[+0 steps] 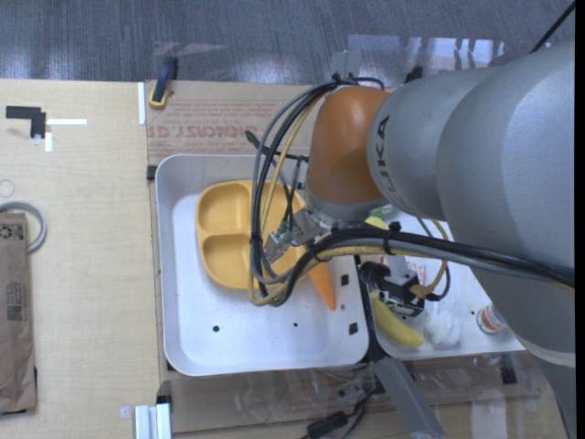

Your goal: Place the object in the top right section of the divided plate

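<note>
Arm over the divided plate, wrist hiding the gripper

Nearest you, a banana (pixel 398 326) lies in the lower-right bin (pixel 475 286); an orange carrot (pixel 322 284) sits mid-frame beside the yellow divided plate (pixel 227 231) in the left bin (pixel 183 337); the arm (pixel 439 154) covers beyond.

Arm (pixel 439 154) and cables (pixel 274 208) overhang plate (pixel 224 231).

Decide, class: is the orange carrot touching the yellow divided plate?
Cannot tell. In the camera view the carrot lies by the plate, but the arm and cables hide where they would meet.
</note>
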Controlling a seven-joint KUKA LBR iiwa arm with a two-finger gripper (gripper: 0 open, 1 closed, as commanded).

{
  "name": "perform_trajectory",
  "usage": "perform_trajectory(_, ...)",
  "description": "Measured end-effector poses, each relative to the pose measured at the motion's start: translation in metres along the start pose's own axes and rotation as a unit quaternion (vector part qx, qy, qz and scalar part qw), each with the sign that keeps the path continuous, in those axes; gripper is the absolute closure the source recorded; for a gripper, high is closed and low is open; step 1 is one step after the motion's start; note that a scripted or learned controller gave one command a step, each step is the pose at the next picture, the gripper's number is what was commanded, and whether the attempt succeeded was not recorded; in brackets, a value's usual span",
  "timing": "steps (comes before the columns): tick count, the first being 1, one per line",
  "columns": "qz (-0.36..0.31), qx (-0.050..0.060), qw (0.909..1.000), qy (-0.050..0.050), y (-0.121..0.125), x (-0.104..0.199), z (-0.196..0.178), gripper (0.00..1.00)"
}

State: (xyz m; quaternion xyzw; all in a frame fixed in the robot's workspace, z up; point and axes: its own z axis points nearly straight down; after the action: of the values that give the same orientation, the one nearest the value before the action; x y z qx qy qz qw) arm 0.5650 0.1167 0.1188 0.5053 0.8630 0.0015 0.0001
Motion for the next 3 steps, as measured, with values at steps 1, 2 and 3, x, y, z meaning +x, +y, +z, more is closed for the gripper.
perform_trajectory(1, -0.246, 0.002, 0.9692, -0.001, -0.016, -0.009, -0.037, 0.00)
perform_trajectory(2, -0.354, 0.002, 0.9351, 0.000, -0.065, -0.024, -0.072, 0.00)
perform_trajectory(3, -0.422, 0.002, 0.9067, 0.001, -0.115, -0.026, -0.072, 0.00)
